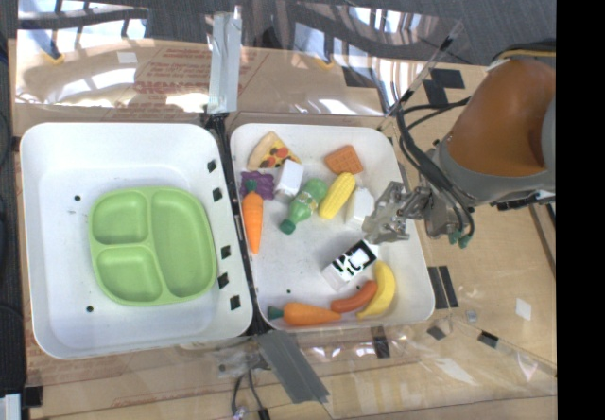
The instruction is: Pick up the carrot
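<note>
1. Left bin (57, 248): white, shallow; bears a green divided plate (151, 245) at its centre. Not concerned in the present step.

2. Right bin (402, 177): white, shallow, crowded with toy food. Working area.

3. Arm (501, 130): grey with orange band, entering from 3 o'clock, wrist above the bin's right rim.

4. Gripper (388, 219): at 3 o'clock in the right bin, close to a white block (362, 205). Nothing is seen between the fingers; whether the jaws stand open or closed cannot be told from this view.

5. Carrots, two candidates. Carrot (253, 221): orange, green top, lying lengthwise against the bin's left wall at 9 o'clock, well apart from the gripper, purple piece (256, 184) touching its top end. Second carrot (310, 315): at 6 o'clock along the near wall, red pepper (354, 300) touching its tip.

6. Neighbours: corn cob (337, 195), banana (381, 289), green bottle (301, 210), black-and-white box (352, 262), pizza slice (271, 151), waffle (345, 160).

Handling note (judgement): grasp not begun. Travel towards 9 o'clock, passing above the corn cob and bottle. Set fingers across the carrot's narrow width at mid-length; the wall side leaves little finger room, so descend slightly inboard and straight.
</note>
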Robot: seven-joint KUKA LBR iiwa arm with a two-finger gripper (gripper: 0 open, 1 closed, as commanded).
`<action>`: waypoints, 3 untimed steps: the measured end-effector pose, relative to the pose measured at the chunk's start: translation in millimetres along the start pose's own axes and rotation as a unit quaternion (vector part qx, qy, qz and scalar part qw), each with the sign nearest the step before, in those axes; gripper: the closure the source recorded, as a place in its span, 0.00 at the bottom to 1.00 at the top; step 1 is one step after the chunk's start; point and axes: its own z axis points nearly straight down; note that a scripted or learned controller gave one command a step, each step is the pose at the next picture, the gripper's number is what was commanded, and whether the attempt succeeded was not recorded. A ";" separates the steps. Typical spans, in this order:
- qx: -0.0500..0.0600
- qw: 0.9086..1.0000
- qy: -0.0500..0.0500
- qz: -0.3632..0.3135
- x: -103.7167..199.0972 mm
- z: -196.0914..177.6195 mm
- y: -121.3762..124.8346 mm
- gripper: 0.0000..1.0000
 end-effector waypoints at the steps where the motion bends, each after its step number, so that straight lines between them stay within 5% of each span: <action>1: -0.001 0.997 0.002 -0.082 -33.5 -4.2 -1.8 1.00; 2: -0.001 0.985 0.000 -0.172 -112.5 -79.1 10.9 1.00; 3: -0.003 0.986 0.006 -0.169 -19.6 -12.5 -4.0 1.00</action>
